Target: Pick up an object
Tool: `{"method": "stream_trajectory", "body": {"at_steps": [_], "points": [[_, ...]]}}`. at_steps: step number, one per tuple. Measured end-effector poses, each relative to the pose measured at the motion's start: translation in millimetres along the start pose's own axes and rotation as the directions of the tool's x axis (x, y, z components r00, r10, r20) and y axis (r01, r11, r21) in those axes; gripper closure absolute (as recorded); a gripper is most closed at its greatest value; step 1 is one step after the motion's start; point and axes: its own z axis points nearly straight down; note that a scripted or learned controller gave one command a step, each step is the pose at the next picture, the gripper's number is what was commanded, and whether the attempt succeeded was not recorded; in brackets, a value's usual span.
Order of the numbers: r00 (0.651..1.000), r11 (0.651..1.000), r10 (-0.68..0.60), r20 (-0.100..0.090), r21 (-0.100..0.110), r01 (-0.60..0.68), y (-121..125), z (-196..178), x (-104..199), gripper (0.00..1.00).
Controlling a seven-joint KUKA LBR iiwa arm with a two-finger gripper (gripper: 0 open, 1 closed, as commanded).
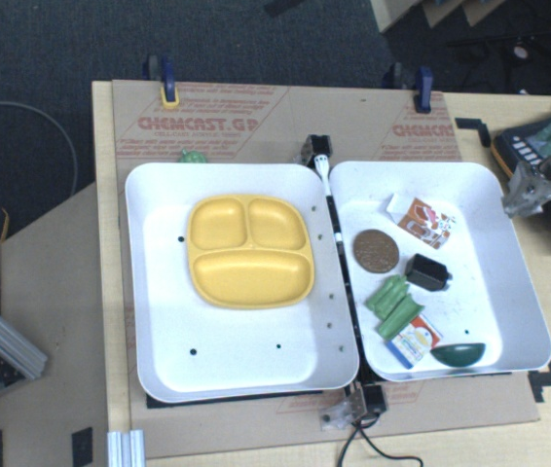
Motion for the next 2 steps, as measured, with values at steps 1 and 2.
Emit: {"method": "stream_trajectory", "body": {"at_steps": [1,2], "points": [[1.0,1.0,0.004,0.005,-0.008,-0.004,-0.2,-89.2,-94.2,1.0],[1.0,1.0,-0.004,-0.006,0.014,0.004,-0.4,25.3,-79.5,1.0]]}}
